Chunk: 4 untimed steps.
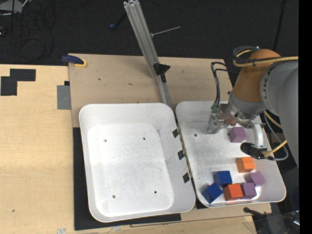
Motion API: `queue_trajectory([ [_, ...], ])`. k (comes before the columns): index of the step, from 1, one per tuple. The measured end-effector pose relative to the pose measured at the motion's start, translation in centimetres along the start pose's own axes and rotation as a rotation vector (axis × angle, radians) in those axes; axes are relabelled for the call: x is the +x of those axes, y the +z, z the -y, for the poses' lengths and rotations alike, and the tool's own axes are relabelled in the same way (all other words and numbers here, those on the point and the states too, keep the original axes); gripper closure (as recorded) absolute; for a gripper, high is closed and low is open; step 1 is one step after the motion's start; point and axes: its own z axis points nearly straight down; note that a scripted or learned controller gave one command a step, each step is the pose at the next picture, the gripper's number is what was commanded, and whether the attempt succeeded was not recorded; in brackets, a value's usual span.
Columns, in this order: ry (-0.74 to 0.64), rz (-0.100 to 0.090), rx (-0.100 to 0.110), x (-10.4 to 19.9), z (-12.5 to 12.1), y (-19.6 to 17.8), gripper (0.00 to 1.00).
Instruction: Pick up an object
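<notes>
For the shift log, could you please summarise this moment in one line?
end effector: low in right bin | grasp: none seen | nearest: purple block | blocks: bin's near corner

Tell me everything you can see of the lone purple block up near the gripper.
The purple block is a small pale purple cube, matte, with soft edges. It rests flat on the floor of the right bin, in the far half, apart from the other blocks. The gripper stands just left of it; contact cannot be told.

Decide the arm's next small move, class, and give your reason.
Probably shift the gripper sideways over the purple block and lower it: it sits low in the right bin beside that lone block, nothing visibly held.
</notes>
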Motion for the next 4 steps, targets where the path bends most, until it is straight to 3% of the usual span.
queue_trajectory([
  [3,-0.007,0.002,-0.008,0.8,-0.7,-17.1,1.0],
  [4,-0.01,-0.002,0.002,6.3,1.0,-15.5,1.0],
])
